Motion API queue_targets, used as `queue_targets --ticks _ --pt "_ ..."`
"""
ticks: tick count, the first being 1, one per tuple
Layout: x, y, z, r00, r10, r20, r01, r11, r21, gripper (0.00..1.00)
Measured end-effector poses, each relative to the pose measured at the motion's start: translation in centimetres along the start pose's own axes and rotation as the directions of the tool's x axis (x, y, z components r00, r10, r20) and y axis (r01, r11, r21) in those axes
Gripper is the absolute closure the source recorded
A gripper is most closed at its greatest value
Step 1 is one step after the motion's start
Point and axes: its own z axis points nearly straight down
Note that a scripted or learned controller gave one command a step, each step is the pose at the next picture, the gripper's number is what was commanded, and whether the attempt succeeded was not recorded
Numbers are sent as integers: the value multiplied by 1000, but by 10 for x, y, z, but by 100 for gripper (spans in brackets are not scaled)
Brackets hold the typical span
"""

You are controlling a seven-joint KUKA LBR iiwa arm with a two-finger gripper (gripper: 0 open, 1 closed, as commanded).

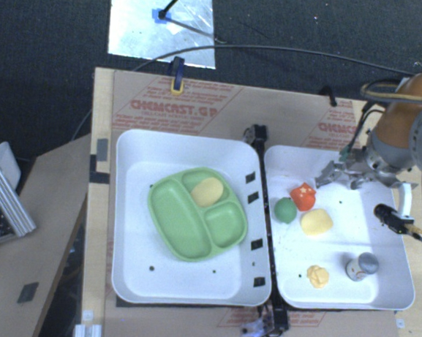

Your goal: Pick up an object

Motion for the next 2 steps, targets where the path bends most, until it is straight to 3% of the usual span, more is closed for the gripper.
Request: queue_targets --ticks 1,2 --pt "0 1 -12 1000 -2 2 2 1000 -4 100" --pt "-1 3 -57 1000 1 1 -1 1000 -5 100"
